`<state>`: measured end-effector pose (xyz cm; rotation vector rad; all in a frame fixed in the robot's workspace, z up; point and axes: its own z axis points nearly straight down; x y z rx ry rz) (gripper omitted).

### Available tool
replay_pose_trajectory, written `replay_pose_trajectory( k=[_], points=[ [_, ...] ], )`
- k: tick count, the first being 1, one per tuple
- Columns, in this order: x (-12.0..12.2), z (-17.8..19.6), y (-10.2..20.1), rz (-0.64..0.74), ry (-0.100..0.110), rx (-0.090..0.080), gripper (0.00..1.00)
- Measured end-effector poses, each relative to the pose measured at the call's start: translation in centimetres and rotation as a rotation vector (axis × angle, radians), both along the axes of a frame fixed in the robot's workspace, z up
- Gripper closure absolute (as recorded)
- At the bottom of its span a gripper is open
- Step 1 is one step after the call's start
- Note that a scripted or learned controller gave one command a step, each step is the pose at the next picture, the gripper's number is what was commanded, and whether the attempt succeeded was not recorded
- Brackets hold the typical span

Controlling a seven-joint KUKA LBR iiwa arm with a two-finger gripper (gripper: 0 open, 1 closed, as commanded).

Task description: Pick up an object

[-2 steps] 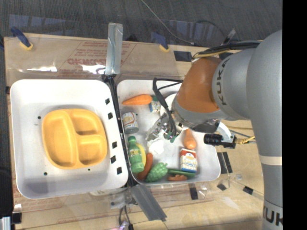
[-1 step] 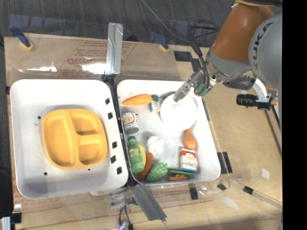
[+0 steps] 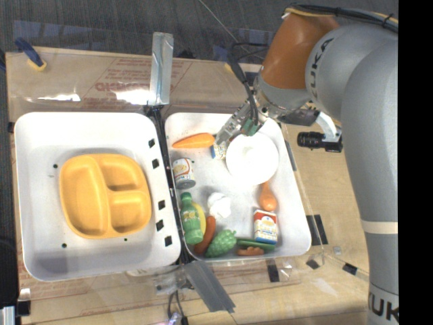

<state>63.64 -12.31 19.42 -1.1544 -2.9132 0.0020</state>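
- Metal-grey and slim, the pincer (image 3: 229, 135) hangs over the upper part of the right bin (image 3: 295, 181), beside a white round plate (image 3: 252, 157); whether it is open or closed cannot be told from this slanted view, and nothing is visibly held in it.
- Just to its left lies an orange carrot (image 3: 193, 141), the nearest candidate to pick; a small blue-edged item sits right at the tip, too small to name.
- Further down the bin are a small can (image 3: 183, 172), a green bottle (image 3: 191, 220), a white lump (image 3: 219, 204), an orange egg-shaped piece (image 3: 268, 198) and a little carton (image 3: 266, 227).
- Across the divider, the left bin (image 3: 30, 181) carries a yellow divided tray (image 3: 105, 195).
- The step looks like the approach, before any grasp; the next move calls for settling over one object, the carrot probably, descending and closing across its narrow width without hitting the plate.
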Motion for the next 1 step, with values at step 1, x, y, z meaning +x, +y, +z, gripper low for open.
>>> replay_pose_trajectory(
  k=[1],
  points=[
    [0.15, 5.03, 7.15, -0.213, -0.010, -0.003, 1.00]
  ],
)
